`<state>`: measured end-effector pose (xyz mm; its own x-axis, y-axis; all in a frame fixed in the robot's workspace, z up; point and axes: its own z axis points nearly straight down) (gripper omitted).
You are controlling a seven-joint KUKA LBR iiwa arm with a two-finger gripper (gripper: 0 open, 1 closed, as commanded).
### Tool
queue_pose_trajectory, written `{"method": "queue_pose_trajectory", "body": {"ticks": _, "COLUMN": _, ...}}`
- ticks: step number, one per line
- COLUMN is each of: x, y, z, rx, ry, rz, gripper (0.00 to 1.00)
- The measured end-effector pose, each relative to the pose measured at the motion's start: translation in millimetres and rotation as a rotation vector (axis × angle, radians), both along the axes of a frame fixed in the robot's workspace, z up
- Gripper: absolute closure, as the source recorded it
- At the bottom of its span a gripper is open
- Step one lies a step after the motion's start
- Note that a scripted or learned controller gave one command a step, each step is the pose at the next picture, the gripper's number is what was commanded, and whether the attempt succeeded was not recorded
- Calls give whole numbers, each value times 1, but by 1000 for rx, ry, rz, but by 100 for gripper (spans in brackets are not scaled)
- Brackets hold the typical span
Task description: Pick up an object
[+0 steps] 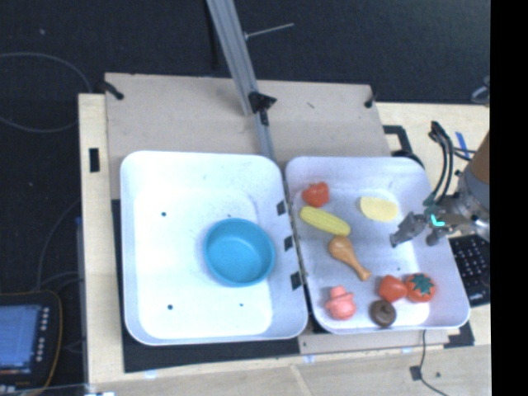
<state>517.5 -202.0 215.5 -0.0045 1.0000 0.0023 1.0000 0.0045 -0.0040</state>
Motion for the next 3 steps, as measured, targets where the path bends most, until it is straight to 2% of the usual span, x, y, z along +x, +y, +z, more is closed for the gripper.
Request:
{"method": "queue_pose_trajectory", "body": {"ticks": 1, "x": 1, "y": 0, "z": 3, "rx": -1, "ry": -6, "rz": 0, "gripper": 0}}
{"method": "queue_pose_trajectory", "body": {"ticks": 3, "x": 15, "y": -11, "z": -96, "rx": -6, "ry": -1, "rz": -7, "gripper": 0}}
